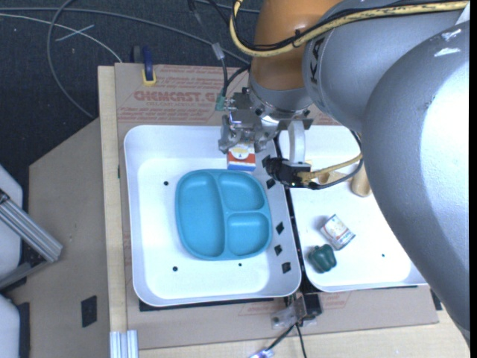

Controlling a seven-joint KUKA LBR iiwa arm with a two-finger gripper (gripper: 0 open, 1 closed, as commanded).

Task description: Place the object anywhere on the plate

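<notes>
Claw [240, 144] poised over the far edge of the left bin [145, 200], just beyond the plate's far rim. Closed on a small carton [240, 156], white and red with a blue base, pinched between the fingers and hanging just past the plate, not on it. Blue plate [222, 213] below, three sections, lying in the middle of the left bin. Grey arm [387, 88] with orange band [294, 10] reaching in from the right. In the right bin [373, 274]: a small can [337, 230] on its side, a green pepper [323, 257] just beside it, a tan thing [361, 180] partly hidden under the arm.
</notes>
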